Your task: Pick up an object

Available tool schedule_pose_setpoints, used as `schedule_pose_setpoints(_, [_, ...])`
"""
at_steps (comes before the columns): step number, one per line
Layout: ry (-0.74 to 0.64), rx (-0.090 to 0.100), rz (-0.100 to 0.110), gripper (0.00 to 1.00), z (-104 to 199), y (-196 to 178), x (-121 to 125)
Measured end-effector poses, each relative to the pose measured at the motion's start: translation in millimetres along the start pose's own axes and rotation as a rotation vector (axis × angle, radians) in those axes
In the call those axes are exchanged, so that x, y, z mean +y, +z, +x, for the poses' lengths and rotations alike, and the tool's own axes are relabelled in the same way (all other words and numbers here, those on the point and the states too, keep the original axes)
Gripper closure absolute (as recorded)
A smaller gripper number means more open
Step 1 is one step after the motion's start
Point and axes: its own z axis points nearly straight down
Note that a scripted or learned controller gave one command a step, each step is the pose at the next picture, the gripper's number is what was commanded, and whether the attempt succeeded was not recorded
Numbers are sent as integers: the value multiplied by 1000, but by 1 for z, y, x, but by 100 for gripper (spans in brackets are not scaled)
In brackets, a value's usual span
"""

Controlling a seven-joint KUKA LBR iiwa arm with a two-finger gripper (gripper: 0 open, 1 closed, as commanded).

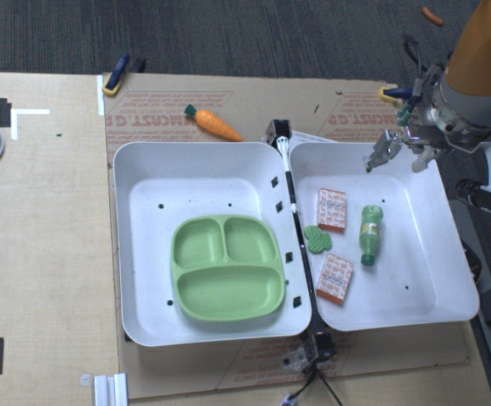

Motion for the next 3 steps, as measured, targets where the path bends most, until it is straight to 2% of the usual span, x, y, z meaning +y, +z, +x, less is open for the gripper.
schedule_pose_setpoints(1, [-371, 0, -1, 0, 24, 126, -22])
schedule_pose_setpoints(2, [-576, 1, -1, 0, 20, 163, -15])
schedule_pose_setpoints(3, [-573, -1, -3, 100, 20, 153, -14])
